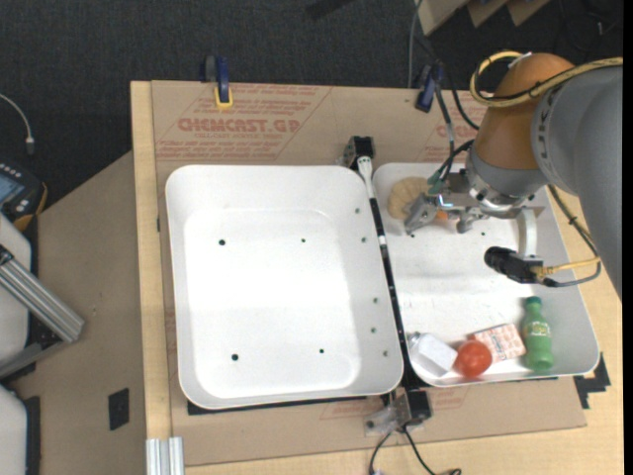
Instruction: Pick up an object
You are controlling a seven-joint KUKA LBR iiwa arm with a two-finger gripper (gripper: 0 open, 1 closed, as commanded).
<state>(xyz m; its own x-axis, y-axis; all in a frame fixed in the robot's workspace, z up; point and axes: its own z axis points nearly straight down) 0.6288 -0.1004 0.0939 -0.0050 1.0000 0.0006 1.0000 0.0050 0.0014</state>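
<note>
Jaws hang over the far end of the right bin (445,285), spread apart, nothing between them. Tan round lump (401,198) sits just left of them, in the far-left corner. Along the near wall: white piece (428,352), red ball (475,359), pink packet (504,341), green bottle (537,332).

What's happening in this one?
The arm reaches in from the right, with its gripper down at the far end of the right bin, beside a tan round thing. Whether it has hold of anything is unclear. At the bin's near end lie a white piece, a red ball, a packet and a green bottle, all apart from the gripper.
</note>
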